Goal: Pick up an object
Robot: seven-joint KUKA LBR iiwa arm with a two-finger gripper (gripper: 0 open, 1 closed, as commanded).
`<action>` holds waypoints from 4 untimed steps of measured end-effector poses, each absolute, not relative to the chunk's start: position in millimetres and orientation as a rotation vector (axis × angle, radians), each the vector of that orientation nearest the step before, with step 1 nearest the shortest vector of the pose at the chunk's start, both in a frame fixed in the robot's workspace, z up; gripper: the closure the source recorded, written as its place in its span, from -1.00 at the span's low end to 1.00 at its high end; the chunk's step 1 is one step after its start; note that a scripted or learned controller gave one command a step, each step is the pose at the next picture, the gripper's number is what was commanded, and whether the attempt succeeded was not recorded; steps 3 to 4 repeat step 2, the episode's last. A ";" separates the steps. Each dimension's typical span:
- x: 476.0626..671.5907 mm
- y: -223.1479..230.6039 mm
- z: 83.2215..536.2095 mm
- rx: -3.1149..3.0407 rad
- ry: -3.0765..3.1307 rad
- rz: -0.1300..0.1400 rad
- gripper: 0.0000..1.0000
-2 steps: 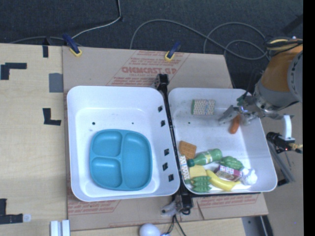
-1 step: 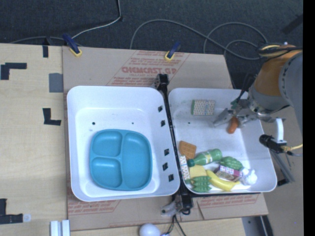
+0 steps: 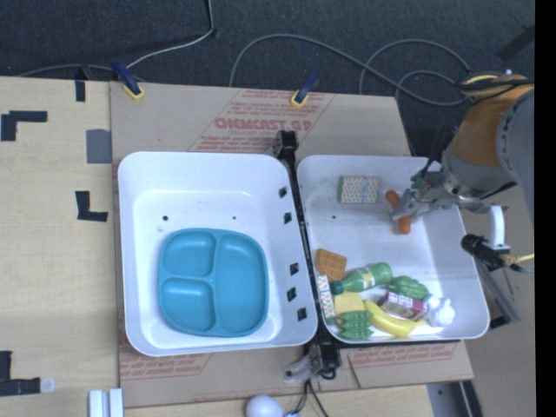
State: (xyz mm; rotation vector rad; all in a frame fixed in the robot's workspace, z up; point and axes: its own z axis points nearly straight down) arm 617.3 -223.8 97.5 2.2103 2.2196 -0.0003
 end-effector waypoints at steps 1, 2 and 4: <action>613.6 -129.4 85.9 2.218 2.224 0.004 1.00; 583.4 -37.9 184.8 2.218 2.225 0.002 1.00; 583.4 -37.9 184.8 2.218 2.225 0.002 1.00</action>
